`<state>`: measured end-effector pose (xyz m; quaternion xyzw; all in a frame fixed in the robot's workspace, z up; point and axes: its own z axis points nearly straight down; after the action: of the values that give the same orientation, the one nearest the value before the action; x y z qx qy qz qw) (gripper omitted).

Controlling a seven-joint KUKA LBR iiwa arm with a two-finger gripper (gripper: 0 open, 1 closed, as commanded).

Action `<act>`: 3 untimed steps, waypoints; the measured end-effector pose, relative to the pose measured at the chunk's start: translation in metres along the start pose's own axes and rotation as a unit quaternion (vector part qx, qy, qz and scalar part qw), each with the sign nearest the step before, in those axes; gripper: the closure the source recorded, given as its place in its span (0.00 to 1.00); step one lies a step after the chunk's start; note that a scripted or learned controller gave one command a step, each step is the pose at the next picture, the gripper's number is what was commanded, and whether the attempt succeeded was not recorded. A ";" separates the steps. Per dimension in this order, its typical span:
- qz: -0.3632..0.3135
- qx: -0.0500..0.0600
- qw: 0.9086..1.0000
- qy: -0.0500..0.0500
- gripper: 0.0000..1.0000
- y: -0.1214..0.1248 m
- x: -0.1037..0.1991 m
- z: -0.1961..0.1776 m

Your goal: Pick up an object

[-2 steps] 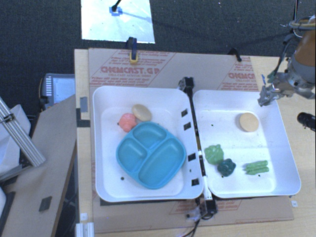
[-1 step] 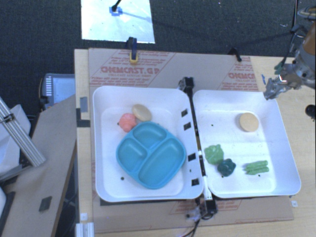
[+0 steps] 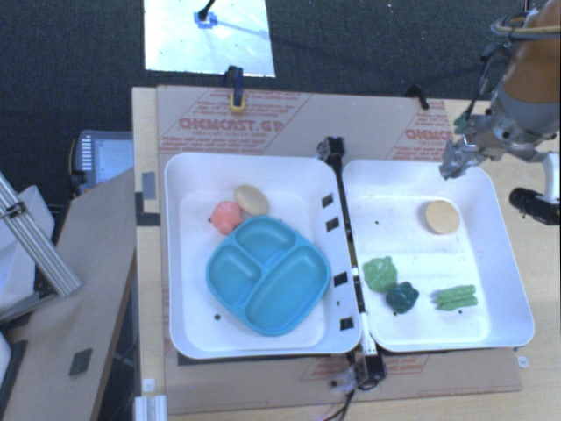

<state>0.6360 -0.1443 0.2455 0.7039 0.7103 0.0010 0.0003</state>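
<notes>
Gripper [image 3: 452, 167]: above the right bin's far right corner, holding nothing; fingers' state cannot be told
Right bin [image 3: 508, 261]: tan disc [image 3: 441, 217] far right, light green lump [image 3: 380, 274] touching dark green lump [image 3: 402, 297], green pod [image 3: 456, 298] near right
Left bin [image 3: 188, 235]: blue plate [image 3: 266, 274], pink lump [image 3: 226, 216] beside tan oval [image 3: 252, 200]

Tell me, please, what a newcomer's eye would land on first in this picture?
Most likely the bright blue divided plate in the left bin, with a pink lump and a tan oval piece at its upper edge. Next, the gripper over the right bin's far corner, above a tan disc and three green pieces.
</notes>
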 end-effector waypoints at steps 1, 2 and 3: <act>0.000 0.000 1.000 0.000 1.00 0.002 0.052 -0.003; 0.000 0.000 1.000 0.000 1.00 -0.005 0.102 -0.009; -0.001 0.001 1.000 0.001 1.00 -0.019 0.162 0.004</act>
<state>0.6158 0.0173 0.2418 0.7035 0.7107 0.0007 -0.0010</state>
